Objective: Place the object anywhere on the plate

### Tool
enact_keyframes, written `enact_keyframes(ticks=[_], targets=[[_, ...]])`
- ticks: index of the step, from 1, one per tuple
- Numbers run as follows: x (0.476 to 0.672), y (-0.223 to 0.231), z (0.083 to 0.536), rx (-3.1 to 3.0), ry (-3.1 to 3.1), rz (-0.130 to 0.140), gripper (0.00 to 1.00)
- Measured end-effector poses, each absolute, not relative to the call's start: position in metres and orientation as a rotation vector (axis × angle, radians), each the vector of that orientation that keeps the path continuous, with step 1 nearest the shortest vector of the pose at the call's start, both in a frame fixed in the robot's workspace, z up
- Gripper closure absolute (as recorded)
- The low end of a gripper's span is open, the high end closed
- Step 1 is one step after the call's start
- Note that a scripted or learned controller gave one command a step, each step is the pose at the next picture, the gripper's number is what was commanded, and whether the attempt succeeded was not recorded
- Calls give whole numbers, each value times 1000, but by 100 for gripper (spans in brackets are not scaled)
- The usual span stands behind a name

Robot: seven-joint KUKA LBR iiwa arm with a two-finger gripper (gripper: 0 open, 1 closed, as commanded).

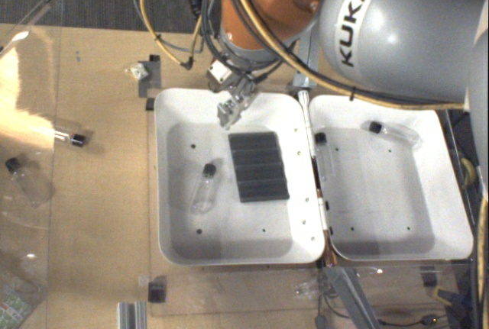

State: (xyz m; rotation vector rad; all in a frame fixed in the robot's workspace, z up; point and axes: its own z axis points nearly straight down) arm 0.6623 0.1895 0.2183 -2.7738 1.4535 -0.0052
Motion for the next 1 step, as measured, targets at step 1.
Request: enact_keyframes(ticks=[1], targets=[[595, 237, 125, -3063, 669, -1, 100]])
